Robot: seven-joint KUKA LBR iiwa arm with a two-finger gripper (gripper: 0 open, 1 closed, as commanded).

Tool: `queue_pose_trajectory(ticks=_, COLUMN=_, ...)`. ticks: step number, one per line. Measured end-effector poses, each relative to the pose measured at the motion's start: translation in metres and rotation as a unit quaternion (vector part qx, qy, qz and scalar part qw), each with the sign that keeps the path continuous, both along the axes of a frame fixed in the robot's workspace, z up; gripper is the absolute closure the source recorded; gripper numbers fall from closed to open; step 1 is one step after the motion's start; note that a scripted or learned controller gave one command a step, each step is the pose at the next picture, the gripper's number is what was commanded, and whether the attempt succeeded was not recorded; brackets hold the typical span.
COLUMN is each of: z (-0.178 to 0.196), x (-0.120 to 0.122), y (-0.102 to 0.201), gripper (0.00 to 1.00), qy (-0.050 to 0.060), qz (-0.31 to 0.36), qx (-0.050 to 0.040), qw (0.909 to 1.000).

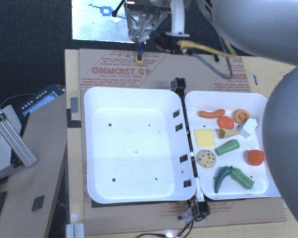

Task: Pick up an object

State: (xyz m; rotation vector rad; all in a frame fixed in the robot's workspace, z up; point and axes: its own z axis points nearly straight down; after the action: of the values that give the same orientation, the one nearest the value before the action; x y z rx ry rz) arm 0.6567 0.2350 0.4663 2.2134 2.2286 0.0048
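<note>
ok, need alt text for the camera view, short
The gripper hangs above the bench beyond both bins, far from the toy food. The right bin holds a sausage, yellow cheese slice, cookie, tomato and green vegetables; the left bin sits beside it.

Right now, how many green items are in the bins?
2, both in the right bin: a green pickle mid-bin beside the yellow square, and a larger green piece near the front edge. The arm could hide more.
</note>
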Motion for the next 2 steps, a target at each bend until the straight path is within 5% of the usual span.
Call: queue_pose_trajectory(ticks=2, z=-0.0074, x=0.0116, y=-0.0007, gripper=1.0, qy=0.0, qz=0.0, qx=-0.0006, qw=1.0)
